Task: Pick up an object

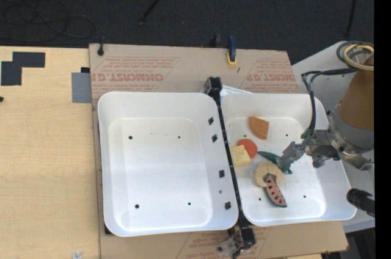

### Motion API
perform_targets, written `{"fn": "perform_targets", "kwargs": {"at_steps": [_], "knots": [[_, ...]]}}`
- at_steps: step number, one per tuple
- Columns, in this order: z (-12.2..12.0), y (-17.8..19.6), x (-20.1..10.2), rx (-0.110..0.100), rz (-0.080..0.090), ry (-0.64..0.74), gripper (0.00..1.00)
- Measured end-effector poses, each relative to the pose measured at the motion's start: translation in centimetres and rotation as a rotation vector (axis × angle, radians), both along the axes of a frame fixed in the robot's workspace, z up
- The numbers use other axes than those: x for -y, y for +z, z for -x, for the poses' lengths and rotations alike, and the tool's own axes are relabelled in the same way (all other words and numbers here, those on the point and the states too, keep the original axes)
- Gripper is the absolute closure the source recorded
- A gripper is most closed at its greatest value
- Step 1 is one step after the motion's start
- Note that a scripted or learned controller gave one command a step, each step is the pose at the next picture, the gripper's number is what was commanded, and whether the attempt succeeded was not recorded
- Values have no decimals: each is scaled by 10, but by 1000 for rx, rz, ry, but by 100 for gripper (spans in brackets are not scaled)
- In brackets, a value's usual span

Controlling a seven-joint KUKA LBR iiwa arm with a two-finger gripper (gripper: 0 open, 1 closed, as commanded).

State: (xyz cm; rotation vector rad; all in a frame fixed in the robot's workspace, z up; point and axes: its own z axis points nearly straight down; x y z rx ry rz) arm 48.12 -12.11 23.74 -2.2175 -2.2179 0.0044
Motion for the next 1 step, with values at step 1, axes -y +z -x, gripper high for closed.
{"fn": "perform_targets", "kwargs": {"at_steps": [1], "knots": [[-26,-149,-7,-10,-3,2,0]]}}
